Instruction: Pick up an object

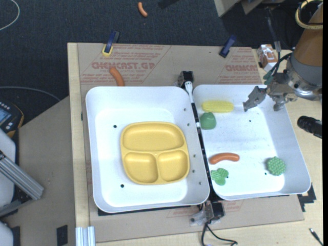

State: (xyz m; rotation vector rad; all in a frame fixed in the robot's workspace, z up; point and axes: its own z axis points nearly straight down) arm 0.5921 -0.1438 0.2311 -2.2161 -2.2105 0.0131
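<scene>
We see two shallow white bins side by side on the worktop (154, 60). The left bin (100, 137) holds a yellow three-compartment tray (154, 151), lying flat near its middle. The right bin (287, 137) holds five small objects: a yellow corn cob (218, 106) near the far left corner, a green round piece (207, 120) just beside it and toward the near side, an orange sausage (224, 158) lying crosswise lower down, a green broccoli-like piece (220, 176) near the front left corner, and a green textured ball (275, 165) toward the front right. The arm enters from the right, and its gripper (265, 99) hangs over the far part of the right bin, to the right of the corn cob and apart from it. We see its jaws spread apart, with nothing between them. A second orange sausage (117, 76) lies on the worktop beyond the left bin, and another small orange piece (142, 8) lies on the dark floor (61, 14) farther back.
</scene>
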